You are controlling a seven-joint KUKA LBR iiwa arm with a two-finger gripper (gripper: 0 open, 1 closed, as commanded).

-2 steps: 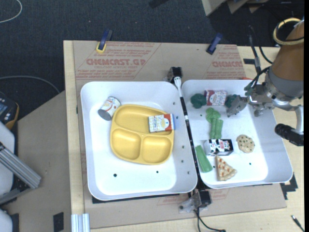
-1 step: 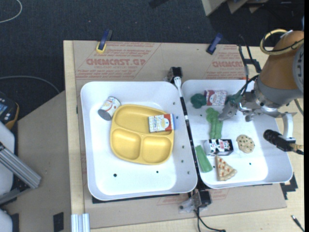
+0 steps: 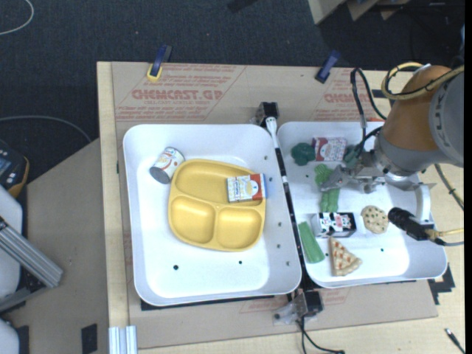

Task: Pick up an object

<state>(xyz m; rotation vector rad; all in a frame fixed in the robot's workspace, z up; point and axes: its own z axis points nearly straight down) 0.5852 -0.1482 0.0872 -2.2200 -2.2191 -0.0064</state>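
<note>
Two white bins sit side by side on the surface (image 3: 118,198). Over the right bin (image 3: 413,268) the pincer (image 3: 341,179) hangs above a green piece (image 3: 330,196); its spread cannot be told. Cookie (image 3: 375,218) and pizza slice (image 3: 343,257) lie near.

Setting: a robotics lab or test cell. A plywood bench (image 3: 221,87) stands on dark carpet, its protective sheet held by clamps (image 3: 157,63). Two white bins (image 3: 140,198) hold toy food. Loose cables (image 3: 15,13) and aluminium framing (image 3: 29,260) lie alongside.
</note>
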